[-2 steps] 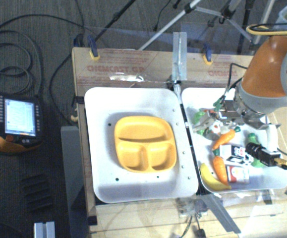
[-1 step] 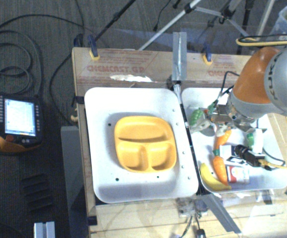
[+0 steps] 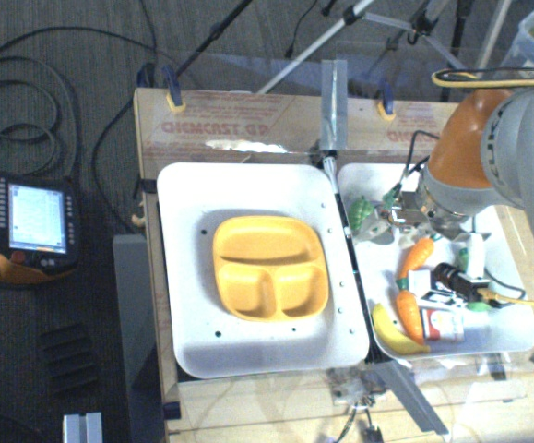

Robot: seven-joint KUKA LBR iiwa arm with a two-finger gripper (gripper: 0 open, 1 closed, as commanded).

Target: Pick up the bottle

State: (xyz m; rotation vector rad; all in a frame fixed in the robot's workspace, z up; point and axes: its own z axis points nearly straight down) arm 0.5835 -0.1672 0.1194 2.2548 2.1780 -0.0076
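- The bottle (image 3: 474,255), white with a green cap, is judged to lie in the right bin (image 3: 525,335) beside carrots (image 3: 414,257), just below the gripper (image 3: 405,212).
- A wrong item may be seized, the clutter being tight.
- The fingers' opening cannot be told; the wrist hides them.

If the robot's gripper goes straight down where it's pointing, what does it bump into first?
Probably the green item just under the gripper at the right bin's left edge. Depth is hard to judge from above, so it might land on bare bin floor beside it instead.
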